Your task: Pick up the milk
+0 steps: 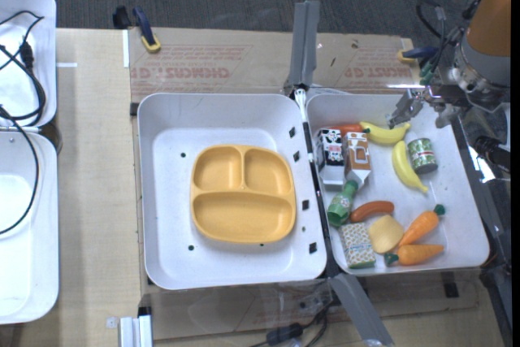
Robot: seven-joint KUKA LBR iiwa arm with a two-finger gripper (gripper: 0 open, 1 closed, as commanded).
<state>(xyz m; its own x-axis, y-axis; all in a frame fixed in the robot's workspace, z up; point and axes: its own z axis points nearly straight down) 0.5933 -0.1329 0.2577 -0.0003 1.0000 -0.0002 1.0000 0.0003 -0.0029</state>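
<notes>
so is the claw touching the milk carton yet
Apart. The camera view shows the claw up by the bin's far edge, with bananas and bare bin floor between it and the milk carton.

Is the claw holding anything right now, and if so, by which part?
Nothing is held. The claw hovers over the right bin's far edge near the bananas, with nothing between its fingers. The milk carton sits untouched.

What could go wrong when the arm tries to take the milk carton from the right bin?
1. The small white milk carton with black cow patches stands tight against the brown carton, so the hand may catch both or knock one over.
2. The milk sits close to the bin's left wall, leaving little room for a finger there.
3. The yellow bananas lie between hand and milk and might get pushed.
</notes>
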